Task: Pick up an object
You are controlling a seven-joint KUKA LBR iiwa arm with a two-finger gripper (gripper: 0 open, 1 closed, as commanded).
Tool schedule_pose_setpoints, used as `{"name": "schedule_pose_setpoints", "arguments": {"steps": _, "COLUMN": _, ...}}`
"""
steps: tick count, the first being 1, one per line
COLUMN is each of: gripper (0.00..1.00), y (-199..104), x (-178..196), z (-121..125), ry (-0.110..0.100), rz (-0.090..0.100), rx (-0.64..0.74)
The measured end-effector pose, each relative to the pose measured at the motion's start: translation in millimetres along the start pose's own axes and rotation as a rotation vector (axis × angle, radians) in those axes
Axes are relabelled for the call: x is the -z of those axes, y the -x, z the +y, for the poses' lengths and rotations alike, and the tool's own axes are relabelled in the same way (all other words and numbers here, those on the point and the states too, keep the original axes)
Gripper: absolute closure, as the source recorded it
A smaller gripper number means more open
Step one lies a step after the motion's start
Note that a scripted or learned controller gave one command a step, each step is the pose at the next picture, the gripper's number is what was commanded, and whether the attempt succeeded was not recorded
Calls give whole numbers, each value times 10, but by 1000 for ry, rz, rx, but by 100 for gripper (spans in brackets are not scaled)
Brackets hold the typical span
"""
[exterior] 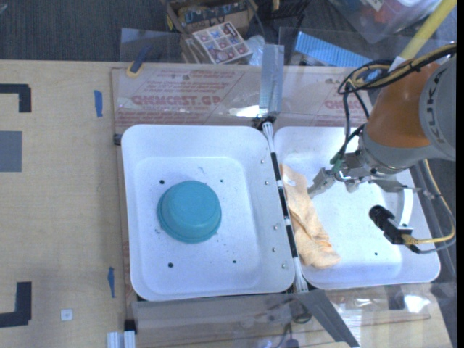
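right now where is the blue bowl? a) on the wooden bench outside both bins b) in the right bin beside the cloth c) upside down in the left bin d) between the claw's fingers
c: the blue bowl sits rim down in the left bin, while the cloth lies in the right bin and the claw is over that right bin.

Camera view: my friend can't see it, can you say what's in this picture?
A grey and orange robot arm reaches over the right white bin, near a crumpled tan cloth along its left side. A blue upside-down bowl sits in the left bin.
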State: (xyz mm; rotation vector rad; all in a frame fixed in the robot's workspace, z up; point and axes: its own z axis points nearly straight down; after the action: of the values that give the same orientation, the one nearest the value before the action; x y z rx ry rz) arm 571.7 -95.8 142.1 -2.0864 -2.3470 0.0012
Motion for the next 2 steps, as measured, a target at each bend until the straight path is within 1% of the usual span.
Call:
{"name": "schedule_pose_setpoints", "arguments": {"steps": 1, "gripper": 0, "y": 40, "x": -503, "z": -369, "ry": 16, "rz": -2, "rx": 63}}
{"name": "schedule_pose_setpoints", "arguments": {"steps": 2, "gripper": 0, "y": -60, "x": -502, "z": -835, "ry": 20, "rz": -5, "rx": 130}}
